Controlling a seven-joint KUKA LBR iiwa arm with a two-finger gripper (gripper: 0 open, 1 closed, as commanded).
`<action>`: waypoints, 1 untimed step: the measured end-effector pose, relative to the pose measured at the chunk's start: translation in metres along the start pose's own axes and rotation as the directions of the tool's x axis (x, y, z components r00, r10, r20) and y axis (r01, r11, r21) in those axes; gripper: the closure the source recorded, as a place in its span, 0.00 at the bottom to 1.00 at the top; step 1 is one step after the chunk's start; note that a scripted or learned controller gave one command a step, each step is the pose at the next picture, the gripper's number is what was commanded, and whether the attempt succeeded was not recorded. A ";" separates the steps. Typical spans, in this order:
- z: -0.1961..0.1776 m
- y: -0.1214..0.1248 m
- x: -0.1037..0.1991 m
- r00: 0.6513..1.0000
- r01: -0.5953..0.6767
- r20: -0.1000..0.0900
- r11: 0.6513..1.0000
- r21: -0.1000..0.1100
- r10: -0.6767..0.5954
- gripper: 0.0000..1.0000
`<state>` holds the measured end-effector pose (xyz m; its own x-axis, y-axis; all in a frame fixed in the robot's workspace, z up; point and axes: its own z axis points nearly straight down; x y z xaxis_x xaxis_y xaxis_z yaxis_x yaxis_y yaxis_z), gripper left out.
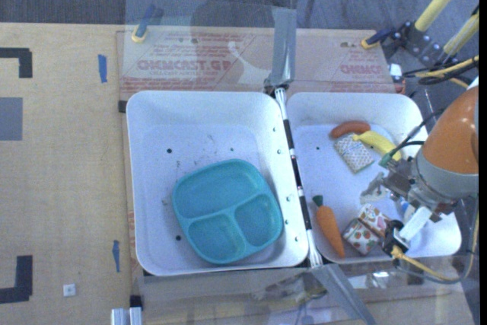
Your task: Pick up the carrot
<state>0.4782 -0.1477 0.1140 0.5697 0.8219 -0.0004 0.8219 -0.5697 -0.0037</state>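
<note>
The carrot is orange with a small green top. It lies in the right bin, close to the bin's left wall near the front, with its green end pointing away from me. My gripper hangs over the right half of the same bin, to the right of the carrot and a little behind it. There is a clear gap between the two, and nothing shows between the gripper and the carrot.
A small patterned box lies just right of the carrot, below the gripper. A reddish sausage, a yellow banana and a speckled pouch sit at the back. The left bin holds a teal divided plate.
</note>
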 end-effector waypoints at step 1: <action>0.026 0.023 -0.027 0.953 -0.303 -0.007 0.953 -0.004 0.303 0.00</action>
<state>0.4819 -0.1828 0.0878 0.7918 0.6107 0.0051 0.6107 -0.7918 0.0003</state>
